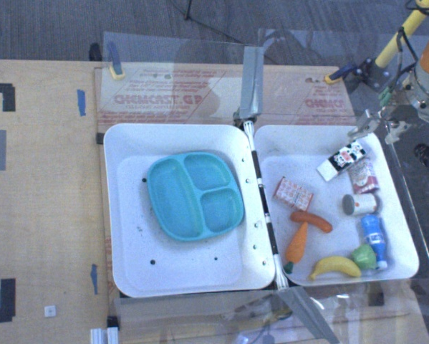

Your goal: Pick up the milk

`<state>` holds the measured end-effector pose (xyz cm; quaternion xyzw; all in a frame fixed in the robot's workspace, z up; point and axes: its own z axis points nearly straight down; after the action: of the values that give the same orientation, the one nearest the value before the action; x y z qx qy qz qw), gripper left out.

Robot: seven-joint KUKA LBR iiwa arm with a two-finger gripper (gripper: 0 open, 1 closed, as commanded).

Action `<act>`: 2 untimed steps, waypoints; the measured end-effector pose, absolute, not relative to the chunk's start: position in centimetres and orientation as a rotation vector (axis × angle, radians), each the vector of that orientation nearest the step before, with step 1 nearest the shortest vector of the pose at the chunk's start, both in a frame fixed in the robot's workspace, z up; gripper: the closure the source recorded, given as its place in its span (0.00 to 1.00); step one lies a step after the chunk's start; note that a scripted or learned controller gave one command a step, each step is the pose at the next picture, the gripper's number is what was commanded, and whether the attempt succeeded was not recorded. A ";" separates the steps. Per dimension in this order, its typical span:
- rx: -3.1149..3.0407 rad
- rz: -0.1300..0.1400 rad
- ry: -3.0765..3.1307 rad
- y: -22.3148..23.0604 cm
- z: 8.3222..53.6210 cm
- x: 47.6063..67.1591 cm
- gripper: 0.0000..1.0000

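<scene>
Two white bins sit side by side. Milk carton (341, 160) lies tilted near the right bin's (407, 260) far right corner, beside a can (363, 175). Gripper (377, 122) hovers over that corner's rim, apart from the carton; grip state cannot be determined.

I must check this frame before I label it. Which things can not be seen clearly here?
- Gripper, camera view: small and blurred at the right bin's top corner; finger state unreadable.
- Arm: cut off by the right edge.
- Milk: its print is too small to read.
- Green item: partly covered by the blue bottle; its kind is unclear.
</scene>
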<state>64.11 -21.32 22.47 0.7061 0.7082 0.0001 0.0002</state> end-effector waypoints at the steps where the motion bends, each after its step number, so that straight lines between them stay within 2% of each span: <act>1: 2.153 0.003 2.281 -19.9 10.7 64.2 0.00; 2: 2.146 0.005 2.281 -19.7 11.8 64.4 1.00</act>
<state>64.35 -19.75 11.81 0.6851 0.7284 0.0017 0.0051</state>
